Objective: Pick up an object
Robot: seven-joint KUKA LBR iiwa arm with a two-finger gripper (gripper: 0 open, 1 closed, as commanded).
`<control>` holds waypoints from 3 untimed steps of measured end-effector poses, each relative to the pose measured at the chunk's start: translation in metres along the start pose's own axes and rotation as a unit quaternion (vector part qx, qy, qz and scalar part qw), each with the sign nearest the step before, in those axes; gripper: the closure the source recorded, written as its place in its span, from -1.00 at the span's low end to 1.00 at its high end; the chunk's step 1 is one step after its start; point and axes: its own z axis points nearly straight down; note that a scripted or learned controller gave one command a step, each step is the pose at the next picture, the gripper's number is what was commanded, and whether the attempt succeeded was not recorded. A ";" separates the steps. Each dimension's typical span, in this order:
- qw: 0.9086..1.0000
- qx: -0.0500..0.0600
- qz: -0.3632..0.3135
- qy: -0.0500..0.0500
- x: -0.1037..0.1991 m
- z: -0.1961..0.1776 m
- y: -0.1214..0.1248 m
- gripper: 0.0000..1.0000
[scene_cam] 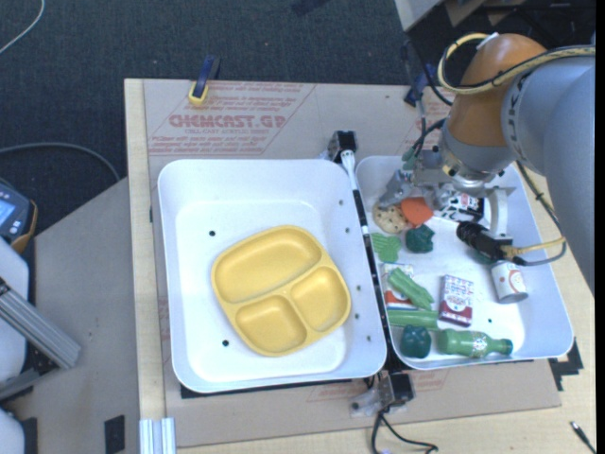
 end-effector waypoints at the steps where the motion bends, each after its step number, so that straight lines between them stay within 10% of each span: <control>1: 1.000 0.001 0.000 0.000 0.000 -0.008 -0.001 1.00; 3: 1.000 -0.001 0.000 -0.001 -0.004 -0.125 -0.002 1.00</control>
